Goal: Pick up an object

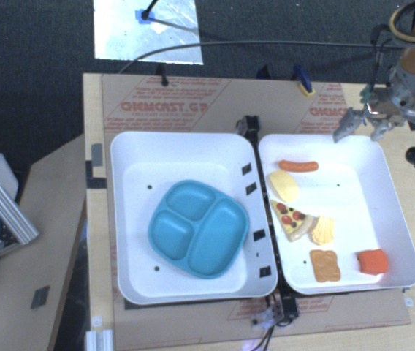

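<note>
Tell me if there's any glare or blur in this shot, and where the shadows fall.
In the camera view: strong glare on the foil sheet at the top; gripper slightly soft; blue tray and toy foods sharp, with faint shadows in even lighting.

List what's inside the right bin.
The right bin holds a hot dog, a pale yellow wedge whose lower edge touches a pizza slice, a ridged chip, toast and an orange block. Nothing visibly stacked.

arm: in from right, raised | tool [363,126]: fingers spread, holding nothing
</note>
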Controlling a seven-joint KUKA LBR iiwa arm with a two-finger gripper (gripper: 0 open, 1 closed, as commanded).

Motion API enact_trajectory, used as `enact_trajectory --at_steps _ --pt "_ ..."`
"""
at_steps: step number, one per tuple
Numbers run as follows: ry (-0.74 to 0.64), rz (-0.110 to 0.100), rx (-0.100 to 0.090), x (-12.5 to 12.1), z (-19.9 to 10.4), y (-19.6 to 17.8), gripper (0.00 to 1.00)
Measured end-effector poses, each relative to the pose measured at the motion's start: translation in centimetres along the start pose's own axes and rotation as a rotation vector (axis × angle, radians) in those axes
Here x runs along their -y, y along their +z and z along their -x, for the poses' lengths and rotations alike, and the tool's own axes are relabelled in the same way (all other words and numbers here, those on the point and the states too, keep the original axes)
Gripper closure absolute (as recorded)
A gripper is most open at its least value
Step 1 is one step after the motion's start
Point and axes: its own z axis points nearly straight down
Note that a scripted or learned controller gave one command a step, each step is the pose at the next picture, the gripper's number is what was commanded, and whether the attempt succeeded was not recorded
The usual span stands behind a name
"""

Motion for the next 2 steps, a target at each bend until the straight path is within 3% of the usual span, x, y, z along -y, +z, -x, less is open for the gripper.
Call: enact_trajectory --at_steps 1,2 --pt "-0.002 0.013 0.002 -0.2 -0.1 -0.9 0.0" --pt "-0.001 0.01 0.002 -0.4 0.4 3.3 0.0"
